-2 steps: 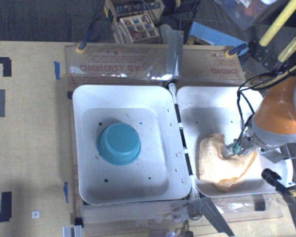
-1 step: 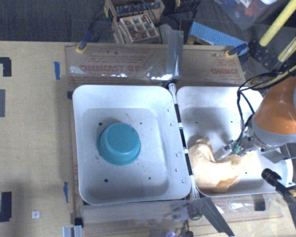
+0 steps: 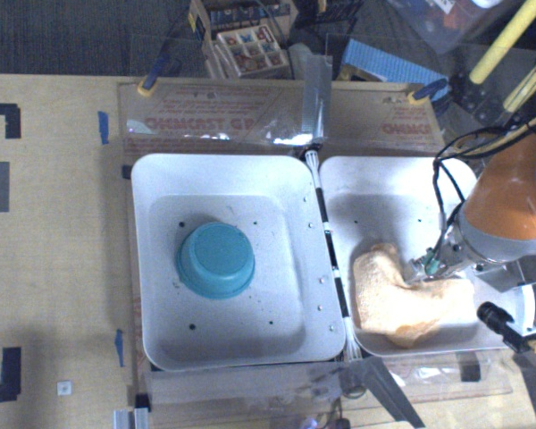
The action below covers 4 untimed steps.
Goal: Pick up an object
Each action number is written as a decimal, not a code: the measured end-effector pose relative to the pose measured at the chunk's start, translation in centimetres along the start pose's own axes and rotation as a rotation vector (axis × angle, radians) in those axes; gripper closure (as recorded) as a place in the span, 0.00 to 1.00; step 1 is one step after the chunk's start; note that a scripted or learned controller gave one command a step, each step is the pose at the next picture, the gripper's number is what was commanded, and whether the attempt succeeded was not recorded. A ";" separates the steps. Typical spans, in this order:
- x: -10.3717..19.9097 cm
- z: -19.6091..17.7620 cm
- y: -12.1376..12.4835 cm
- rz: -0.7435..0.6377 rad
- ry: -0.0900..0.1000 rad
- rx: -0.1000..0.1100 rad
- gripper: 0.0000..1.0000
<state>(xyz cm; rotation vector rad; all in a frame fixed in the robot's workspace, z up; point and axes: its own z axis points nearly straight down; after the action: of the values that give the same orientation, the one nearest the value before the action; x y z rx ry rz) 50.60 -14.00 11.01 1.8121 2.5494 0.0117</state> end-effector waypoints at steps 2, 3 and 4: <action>-1.7 2.1 0.7 0.163 0.003 0.008 0.00; -1.8 1.1 0.8 0.164 0.000 0.003 1.00; -1.8 1.1 0.8 0.164 0.000 0.003 0.00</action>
<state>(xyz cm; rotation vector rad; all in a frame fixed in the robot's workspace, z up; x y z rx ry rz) 51.96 -15.43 9.96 2.0166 2.3939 0.0095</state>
